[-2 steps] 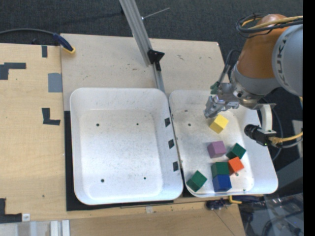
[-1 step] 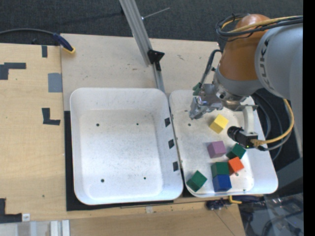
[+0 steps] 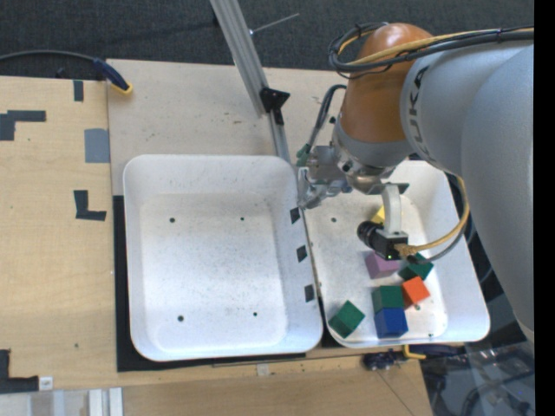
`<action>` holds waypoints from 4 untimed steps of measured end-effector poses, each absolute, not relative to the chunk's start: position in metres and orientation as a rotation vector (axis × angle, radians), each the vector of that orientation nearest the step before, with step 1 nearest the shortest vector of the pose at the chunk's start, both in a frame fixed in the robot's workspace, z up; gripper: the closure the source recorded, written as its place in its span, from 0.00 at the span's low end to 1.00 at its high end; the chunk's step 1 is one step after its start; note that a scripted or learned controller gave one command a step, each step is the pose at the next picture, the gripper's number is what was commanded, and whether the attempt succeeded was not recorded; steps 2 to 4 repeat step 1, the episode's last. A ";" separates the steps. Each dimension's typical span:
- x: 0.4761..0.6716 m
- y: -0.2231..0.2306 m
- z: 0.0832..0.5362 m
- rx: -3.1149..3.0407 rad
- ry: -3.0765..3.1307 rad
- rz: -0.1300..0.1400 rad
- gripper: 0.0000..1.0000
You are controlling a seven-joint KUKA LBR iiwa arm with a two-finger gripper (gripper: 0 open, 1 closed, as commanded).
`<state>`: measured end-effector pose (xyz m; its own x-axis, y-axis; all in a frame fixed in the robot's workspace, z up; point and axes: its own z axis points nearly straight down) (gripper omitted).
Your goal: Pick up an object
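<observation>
White plastic bins – 2 of them – sit side by side on a pale wood bench (image 3: 173, 102). The left bin (image 3: 208, 258) is on the view's left & the right bin (image 3: 338, 250) is next to it, walls touching. A big grey arm (image 3: 486, 128) comes in from the view's right, w/ an orange band (image 3: 381, 76) above the wrist. The gripper (image 3: 312, 189) hangs at the top left corner of the right bin, just by the wall btw the 2 bins. I can't tell if it is clenched or let go. The things to pick are 6 small blocks, all down at the near end of the right bin – well apart from the gripper. A purple block (image 3: 381, 264) sits highest, w/ a dark green block (image 3: 420, 269) near it. Below those are an orange block (image 3: 417, 290) & a green block (image 3: 388, 298), close together. A blue block (image 3: 391, 321) touches the green block from below. A tilted green block (image 3: 348, 317) sits alone to their left, near the bin's wall. A silver pole (image 3: 238, 46) slants over the bench up top.
</observation>
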<state>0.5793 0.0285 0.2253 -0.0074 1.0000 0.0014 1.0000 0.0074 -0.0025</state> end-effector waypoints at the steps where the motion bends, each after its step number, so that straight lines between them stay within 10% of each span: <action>1: 0.588 0.075 0.233 -2.213 -2.228 -0.001 1.00; 4: 0.588 0.075 0.233 -2.213 -2.228 -0.001 1.00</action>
